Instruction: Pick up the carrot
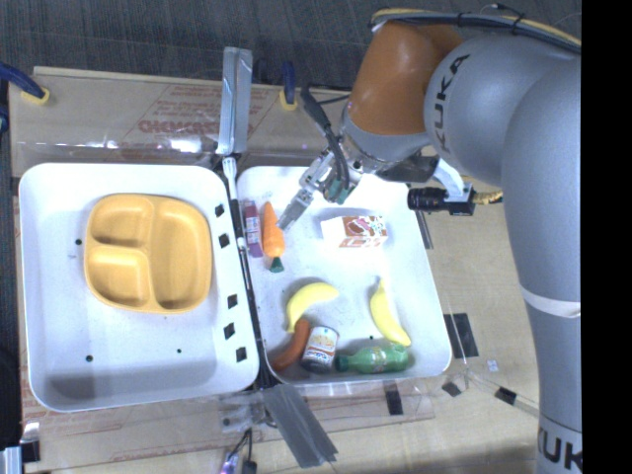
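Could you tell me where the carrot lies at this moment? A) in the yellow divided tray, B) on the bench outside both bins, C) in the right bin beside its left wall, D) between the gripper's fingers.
C: the carrot lies in the right bin along its left wall, with the gripper just right of it.

You can't read gripper [296, 208] finger gap: too small, blurred. Arm [513, 117] cut by top and bottom edges. Small can [320, 348] label too small to read. Sausage [292, 346] lower end hidden at right bin [427, 294] wall.
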Controlling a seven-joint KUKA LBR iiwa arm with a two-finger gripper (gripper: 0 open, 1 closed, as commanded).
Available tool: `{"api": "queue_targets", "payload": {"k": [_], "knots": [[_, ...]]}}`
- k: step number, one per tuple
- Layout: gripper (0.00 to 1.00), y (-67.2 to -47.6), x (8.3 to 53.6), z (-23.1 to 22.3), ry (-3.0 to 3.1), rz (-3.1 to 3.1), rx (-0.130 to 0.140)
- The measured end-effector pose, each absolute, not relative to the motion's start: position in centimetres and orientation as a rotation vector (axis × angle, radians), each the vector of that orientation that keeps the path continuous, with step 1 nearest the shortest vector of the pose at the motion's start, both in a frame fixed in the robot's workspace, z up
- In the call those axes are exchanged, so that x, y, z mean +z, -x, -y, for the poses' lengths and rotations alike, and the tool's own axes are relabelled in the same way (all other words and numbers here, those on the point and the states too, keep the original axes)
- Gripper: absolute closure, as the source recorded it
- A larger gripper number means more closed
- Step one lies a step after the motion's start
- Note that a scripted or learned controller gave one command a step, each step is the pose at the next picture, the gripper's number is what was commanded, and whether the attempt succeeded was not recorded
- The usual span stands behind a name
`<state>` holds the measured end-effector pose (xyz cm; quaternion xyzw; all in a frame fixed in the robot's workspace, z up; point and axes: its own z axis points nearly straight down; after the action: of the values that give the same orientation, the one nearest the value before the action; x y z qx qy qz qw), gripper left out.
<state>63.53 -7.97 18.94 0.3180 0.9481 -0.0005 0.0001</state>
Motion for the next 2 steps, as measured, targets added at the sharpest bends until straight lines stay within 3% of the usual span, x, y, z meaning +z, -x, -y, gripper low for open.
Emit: {"api": "queue_targets", "payload": {"k": [1,2], "knots": [[0.00,-64.8,19.1,4.2,-0.561,-3.089,0.000],[0.00,-59.2,18.9,4.4,-0.574,-3.092,-0.001]]}}
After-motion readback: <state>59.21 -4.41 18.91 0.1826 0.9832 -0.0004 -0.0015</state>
